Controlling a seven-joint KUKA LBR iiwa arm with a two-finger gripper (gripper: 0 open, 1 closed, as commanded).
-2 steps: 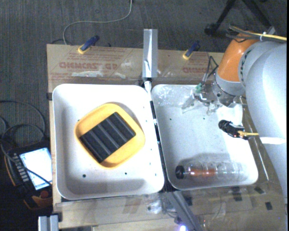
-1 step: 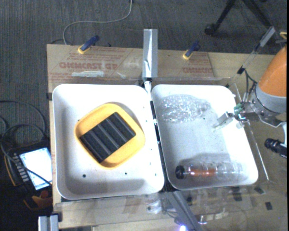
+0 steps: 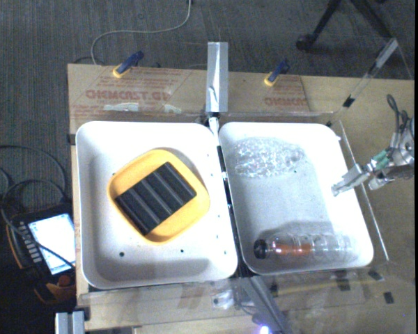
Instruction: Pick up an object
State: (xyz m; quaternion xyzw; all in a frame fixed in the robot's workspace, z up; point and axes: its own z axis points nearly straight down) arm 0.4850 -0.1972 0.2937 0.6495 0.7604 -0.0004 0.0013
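While the gripper (image 3: 348,183) hovered at right bin's (image 3: 299,207) right rim: finger state unclear
Left bin (image 3: 97,186): yellow-black object (image 3: 160,195)
Right bin, near: clear bottle (image 3: 303,245)

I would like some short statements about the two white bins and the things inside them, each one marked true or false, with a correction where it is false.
1. The yellow pad with black ribbed top lies in the left white bin. True.
2. The clear plastic bottle with dark cap stands upright. False: it lies on its side along the near wall of the right white bin.
3. The crumpled clear plastic wrap is in the same bin as the bottle. True.
4. The gripper is holding the bottle. False: it is at the right bin's right rim, apart from the bottle.
5. The pad touches the bottle. False: they are in different bins.
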